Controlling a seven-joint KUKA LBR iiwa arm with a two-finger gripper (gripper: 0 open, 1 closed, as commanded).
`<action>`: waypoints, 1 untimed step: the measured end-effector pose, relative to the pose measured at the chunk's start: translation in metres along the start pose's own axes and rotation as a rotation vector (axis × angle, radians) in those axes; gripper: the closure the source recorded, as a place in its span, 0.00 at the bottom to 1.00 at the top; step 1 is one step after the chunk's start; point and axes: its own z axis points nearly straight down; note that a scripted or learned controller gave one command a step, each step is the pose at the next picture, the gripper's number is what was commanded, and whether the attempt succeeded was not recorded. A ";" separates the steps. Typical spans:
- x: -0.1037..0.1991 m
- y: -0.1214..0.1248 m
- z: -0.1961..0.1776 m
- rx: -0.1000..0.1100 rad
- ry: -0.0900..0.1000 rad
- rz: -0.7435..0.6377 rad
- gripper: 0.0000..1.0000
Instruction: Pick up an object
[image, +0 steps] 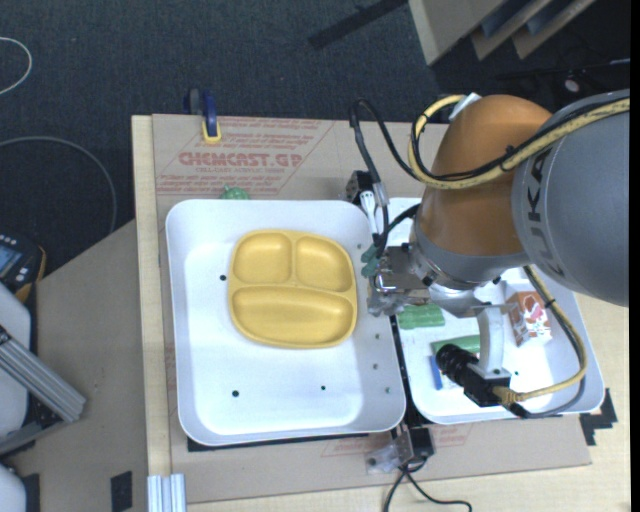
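My gripper (384, 288) hangs low over the ridge between the two bins, at the left edge of the right bin (560, 400). A green block (420, 318) lies just to its right in that bin. Beyond the wrist, a red and white packet (530, 318) rests near the right wall. A small blue piece (437, 371) lies towards the front of the right bin. A yellow divided plate (293, 288) sits in the left bin (270, 400), just left of the gripper. The orange and grey arm hides much of the right bin.
Both bins stand on a brown cardboard sheet (250, 155). A small green scrap (235, 193) lies on it behind the left bin. A blue and yellow clamp (208, 112) grips the sheet's far edge. Cables run behind the arm.
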 end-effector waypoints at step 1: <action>0.024 -0.001 -0.171 -0.015 0.003 0.001 1.00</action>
